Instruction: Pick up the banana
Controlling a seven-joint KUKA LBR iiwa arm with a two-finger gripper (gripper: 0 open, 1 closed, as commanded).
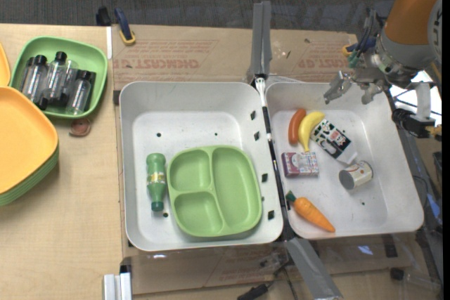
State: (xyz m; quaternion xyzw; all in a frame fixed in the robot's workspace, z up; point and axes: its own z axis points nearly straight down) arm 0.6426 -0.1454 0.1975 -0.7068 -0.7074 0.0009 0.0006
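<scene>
The yellow banana (308,128) lies in the right bin (394,207), near its back left part, between an orange-red pepper-like piece (296,126) and a black-and-white packet (331,138). My gripper (354,88) hangs over the bin's back edge, up and to the right of the banana and well apart from it. Its two fingers (336,89) are spread, with nothing between them.
The right bin also holds a purple carton (300,164), a grey can (356,175) and a carrot (312,214). In the left bin (140,123) sit a green divided tray (213,190) and a green bottle (156,181). Orange plates (24,144) and a green dish of vials (59,77) stand at far left.
</scene>
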